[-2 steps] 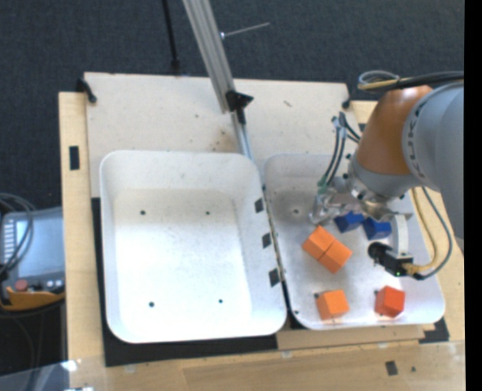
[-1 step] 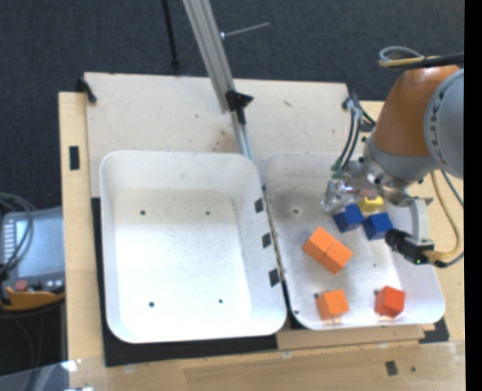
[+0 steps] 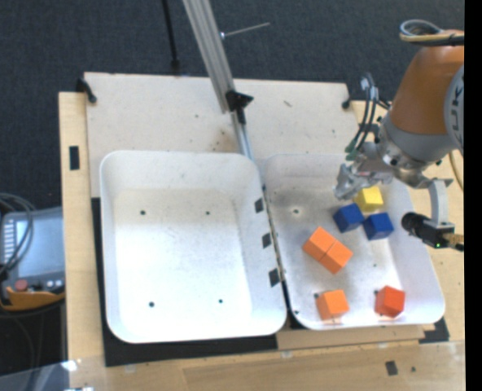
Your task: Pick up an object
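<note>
With finger state indeterminable, the metal two-finger gripper [image 3: 357, 177] was positioned over the small yellow cube [image 3: 370, 198]; adjacent blue cubes [image 3: 348, 217] risked being nudged.

Even, diffuse overhead light falls on the desk [image 3: 78, 218], leaving the two white bins bright but not blown out, while the dark carpet [image 3: 62, 23] around it stays dim. Shadows are soft and short, the clearest lying beneath the arm [image 3: 424, 96] at the right bin's [image 3: 294, 300] far edge. The picture is slightly soft and grainy throughout, with small details blurred.
</note>
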Robot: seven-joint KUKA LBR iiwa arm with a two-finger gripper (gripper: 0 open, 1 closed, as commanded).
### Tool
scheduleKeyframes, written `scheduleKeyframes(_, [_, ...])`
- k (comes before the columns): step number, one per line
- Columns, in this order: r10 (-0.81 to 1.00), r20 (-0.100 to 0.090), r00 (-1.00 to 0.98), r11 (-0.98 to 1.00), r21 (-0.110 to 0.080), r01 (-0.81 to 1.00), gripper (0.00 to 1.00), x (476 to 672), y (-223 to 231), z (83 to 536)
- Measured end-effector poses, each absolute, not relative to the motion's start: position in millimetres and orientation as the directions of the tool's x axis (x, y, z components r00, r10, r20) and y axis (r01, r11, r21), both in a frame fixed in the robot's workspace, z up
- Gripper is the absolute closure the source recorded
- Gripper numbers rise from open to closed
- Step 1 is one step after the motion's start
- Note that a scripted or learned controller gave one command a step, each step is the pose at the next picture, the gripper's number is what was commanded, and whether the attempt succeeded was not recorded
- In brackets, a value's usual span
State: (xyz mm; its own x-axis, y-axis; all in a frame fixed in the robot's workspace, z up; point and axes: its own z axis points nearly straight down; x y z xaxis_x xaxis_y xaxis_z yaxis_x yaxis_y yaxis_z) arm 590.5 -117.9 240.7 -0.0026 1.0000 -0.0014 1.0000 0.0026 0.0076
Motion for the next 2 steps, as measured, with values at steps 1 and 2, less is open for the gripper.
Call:
scheduleKeyframes(1, [1.000, -0.001, -0.005, 0.005, 0.005, 1.000, 1.00, 591.7, -119.0, 270.5])
scheduleKeyframes(2, [1.000, 0.000, -0.005, 0.005, 0.000, 1.000, 1.00, 576.2, -67.7, 255.2])
